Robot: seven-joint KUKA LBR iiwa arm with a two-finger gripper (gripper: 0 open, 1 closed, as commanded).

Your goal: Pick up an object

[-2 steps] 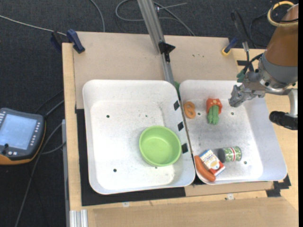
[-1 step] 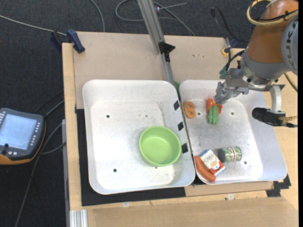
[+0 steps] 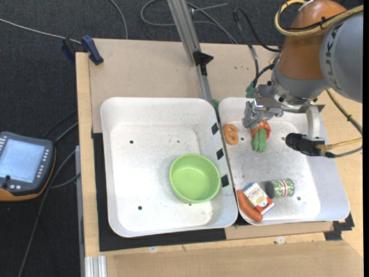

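So the worktop (image 3: 150, 74) is a plain tan board sitting on dark carpet, with loose cables trailing around behind it and a teach pendant (image 3: 23, 165) lying off to the left on the floor. A metal pole (image 3: 187, 33) slants up from between the two white bins. The left bin (image 3: 121, 120) has just a green bowl (image 3: 195, 178) in its lower right corner. The right bin (image 3: 323, 195) holds the rest: an orange ring-shaped thing (image 3: 231, 134) near the divider, a small green can (image 3: 281, 187) lying on its side, a little carton (image 3: 257, 194) just beside it, and a hot-dog-looking toy (image 3: 248, 210) at the near edge, touching the carton.

The arm (image 3: 323, 45) comes in from the right and bends down over the far part of the right bin, orange band bulging up top. The hand (image 3: 259, 122) points straight down into the bin. Right under it is a green-and-orange veggie toy (image 3: 260, 138), sort of a carrot. Its orange end sits right up at the fingertips and the green part sticks out toward the camera. Honestly can't tell whether the fingers are spread or pressed together on it, the wrist blocks that bit.
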